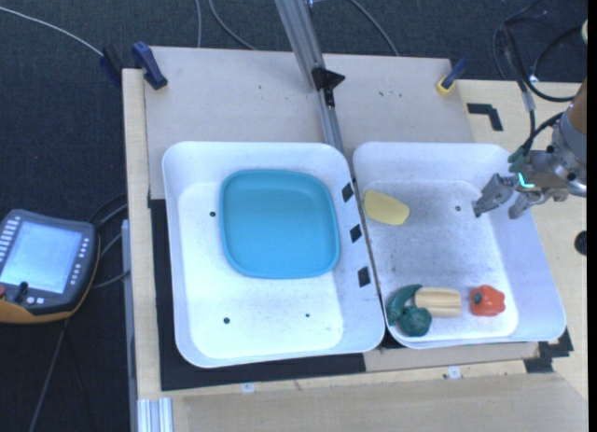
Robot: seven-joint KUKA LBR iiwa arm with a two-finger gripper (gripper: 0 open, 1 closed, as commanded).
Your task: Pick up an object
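Four small things lie in the right-hand shallow white plastic bin [522, 234], and none of them is in the robot's grasp yet. The grey two-finger gripper [498, 199] hangs over the right edge of that bin, toward its far side, its fingers spread a little way apart with nothing between them, as far as I can make out at this size. Nearest to it across the bare speckled floor is the pale yellow rounded wedge, perhaps a toy piece of cheese or lemon [385, 207], lying near the bin's left wall at about the same depth as the gripper. The other three sit well apart from the gripper along the near wall: a small red toy pepper or tomato with a green stalk [486, 300], just left of it a tan cylinder like a bread roll [437, 301], and touching that a dark green leafy toy vegetable [409, 312]. Any one would do for the task. To my eye the yellow wedge is the sounder choice, since it lies alone with room on all sides; the near trio are crowded, and fingers coming down there could nudge a neighbour or catch the bin wall. Whichever is chosen, the arm ought to centre over it first, turn the fingers across its narrow dimension, descend straight, and close only once they straddle it. The left bin [187, 234] holds a rounded square turquoise plastic plate [280, 223].
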